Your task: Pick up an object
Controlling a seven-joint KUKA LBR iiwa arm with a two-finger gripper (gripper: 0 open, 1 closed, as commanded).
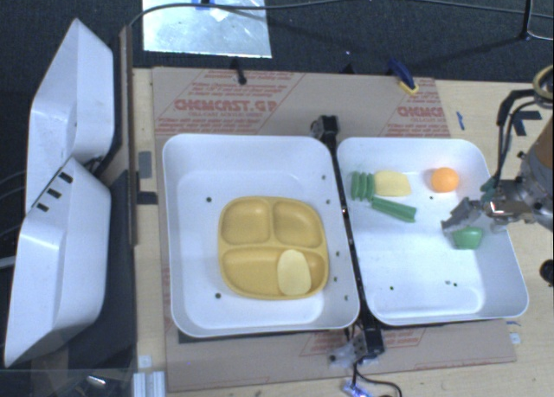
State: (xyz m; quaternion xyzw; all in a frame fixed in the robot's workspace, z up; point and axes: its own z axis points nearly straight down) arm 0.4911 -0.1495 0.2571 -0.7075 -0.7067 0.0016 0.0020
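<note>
Looking down at a slant, the camera view shows two shallow white bins side by side on a cardboard-covered bench. The left bin (186, 240) holds a yellow divided tray (260, 252), with a pale yellow oval piece (294, 272) lying in the tray's lower right compartment. The right bin (433, 296) occupies the centre right of the frame. In its upper part lie a ridged green piece (362, 184), a pale yellow piece (392, 183) just beside it, a green stick (394, 208) set at a slant below them, and an orange ball (444, 179) further right. The gripper (467, 218) enters from the right edge and sits low over the bin's right side, directly above a small green object (468, 238) near the right wall. The two appear to touch or nearly touch; whether the fingers are spread, pressed together or pinching the green object cannot be told. A reflective metal sheet (206, 6) lies on the dark floor at the upper left, and white housings (65, 205) stand along the left edge.
</note>
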